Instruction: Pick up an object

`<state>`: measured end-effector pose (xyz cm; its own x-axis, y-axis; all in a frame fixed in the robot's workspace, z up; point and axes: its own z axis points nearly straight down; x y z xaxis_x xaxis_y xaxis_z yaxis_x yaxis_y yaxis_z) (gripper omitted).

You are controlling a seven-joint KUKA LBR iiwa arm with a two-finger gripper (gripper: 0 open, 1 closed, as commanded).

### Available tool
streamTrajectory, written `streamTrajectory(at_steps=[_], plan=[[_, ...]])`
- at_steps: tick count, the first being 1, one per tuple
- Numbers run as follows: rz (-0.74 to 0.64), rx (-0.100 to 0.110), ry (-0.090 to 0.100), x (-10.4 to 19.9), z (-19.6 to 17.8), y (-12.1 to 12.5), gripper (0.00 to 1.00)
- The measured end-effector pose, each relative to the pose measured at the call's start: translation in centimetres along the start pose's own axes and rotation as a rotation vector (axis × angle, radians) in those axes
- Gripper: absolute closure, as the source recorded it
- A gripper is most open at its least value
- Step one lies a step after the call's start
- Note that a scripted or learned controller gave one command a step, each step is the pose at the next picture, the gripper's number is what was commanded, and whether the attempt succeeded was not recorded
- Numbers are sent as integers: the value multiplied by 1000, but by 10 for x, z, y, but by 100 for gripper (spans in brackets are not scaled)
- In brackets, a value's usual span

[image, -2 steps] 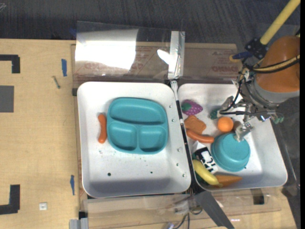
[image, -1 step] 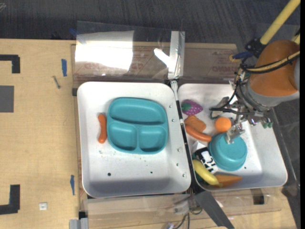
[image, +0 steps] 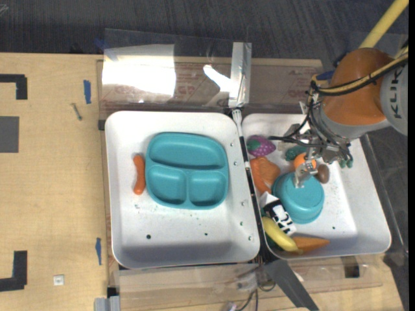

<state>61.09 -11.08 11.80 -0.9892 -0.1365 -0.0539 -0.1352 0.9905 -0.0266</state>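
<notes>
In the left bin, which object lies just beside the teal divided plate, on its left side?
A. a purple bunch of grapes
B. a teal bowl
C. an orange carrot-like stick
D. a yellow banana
C: the orange carrot-like stick lies on the white floor of the left bin, close to the left edge of the teal divided plate.

KUKA iiwa arm [image: 376, 76]: grey casing with black lettering, broad orange band above the wrist. Yellow and black cables [image: 363, 83] cross the band.
</notes>
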Motion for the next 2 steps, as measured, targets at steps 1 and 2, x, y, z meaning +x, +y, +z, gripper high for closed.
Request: streamTrajectory(at_steps=[1, 2], plan=[[-6, -9, 9, 5, 1, -2, 0], [119, -5, 4, 15, 0, -1, 0]])
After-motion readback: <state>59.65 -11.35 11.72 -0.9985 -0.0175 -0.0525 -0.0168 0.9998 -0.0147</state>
